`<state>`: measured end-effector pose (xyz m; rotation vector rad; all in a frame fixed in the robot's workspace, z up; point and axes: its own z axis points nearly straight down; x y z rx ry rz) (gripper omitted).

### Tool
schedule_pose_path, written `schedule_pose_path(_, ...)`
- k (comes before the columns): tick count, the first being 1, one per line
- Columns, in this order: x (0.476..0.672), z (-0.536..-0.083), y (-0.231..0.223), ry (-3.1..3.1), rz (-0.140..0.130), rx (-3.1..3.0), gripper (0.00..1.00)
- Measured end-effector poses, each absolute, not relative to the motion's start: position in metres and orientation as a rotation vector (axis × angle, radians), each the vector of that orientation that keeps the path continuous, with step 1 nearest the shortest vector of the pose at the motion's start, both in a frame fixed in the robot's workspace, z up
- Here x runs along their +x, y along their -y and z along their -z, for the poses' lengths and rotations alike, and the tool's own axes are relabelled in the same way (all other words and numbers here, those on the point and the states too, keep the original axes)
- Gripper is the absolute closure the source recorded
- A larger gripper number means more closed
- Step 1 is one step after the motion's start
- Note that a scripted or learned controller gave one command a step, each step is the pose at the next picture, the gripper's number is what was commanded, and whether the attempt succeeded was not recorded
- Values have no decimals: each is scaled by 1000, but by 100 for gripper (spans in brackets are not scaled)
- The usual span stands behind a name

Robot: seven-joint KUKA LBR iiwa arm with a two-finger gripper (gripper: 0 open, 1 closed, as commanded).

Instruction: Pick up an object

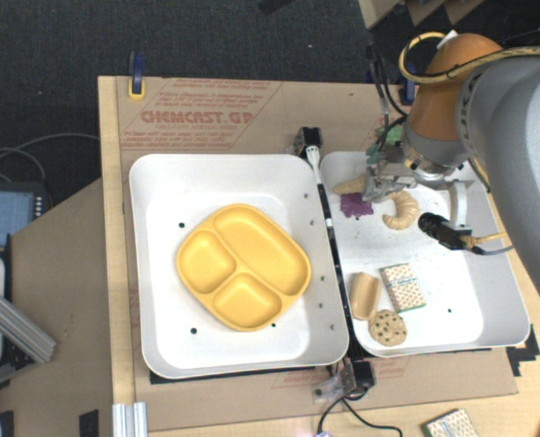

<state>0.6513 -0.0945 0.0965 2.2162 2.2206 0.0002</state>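
The grey arm (pixel 515 126) reaches into the far corner of the right bin (pixel 497 335), and its pincer (pixel 379 188) hangs low over the bin floor there. Whether it is spread or pressed together cannot be told from this angle, and nothing can be seen pinched in it. The loose things that could be picked all lie in this bin. Well apart from the pincer, toward the near side of the view, lies a square cracker packet (pixel 403 288), pale with a speckled face, and just beside that a tan roll (pixel 364 294) lies lengthwise. Just beside the pincer, on the arm's side, sits a curled golden croissant (pixel 401 213). Farthest from the pincer, at the near rim, is a round brown cookie (pixel 388 328) with dark chips. Closest of all is a small purple piece (pixel 356 207), right at the pincer's tip on the side toward the left bin; I cannot tell whether they touch. A thin tan scrap (pixel 350 187) lies just beyond it. The brown bench (pixel 251 139) carries red lettering (pixel 197 115). The left bin (pixel 160 335), well apart from the pincer, holds a yellow three-part plate (pixel 242 265). A blue clamp (pixel 137 85) grips the bench's far corner, and dark carpet (pixel 51 44) lies around.
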Motion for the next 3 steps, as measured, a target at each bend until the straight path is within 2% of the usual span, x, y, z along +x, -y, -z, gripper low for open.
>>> schedule_pose_path(1,651,-96,94,-2222,2,2217,0)
schedule_pose_path(2,556,-84,100,-2223,8,2231,0)
schedule_pose_path(3,516,-85,98,-2223,3,2226,0)
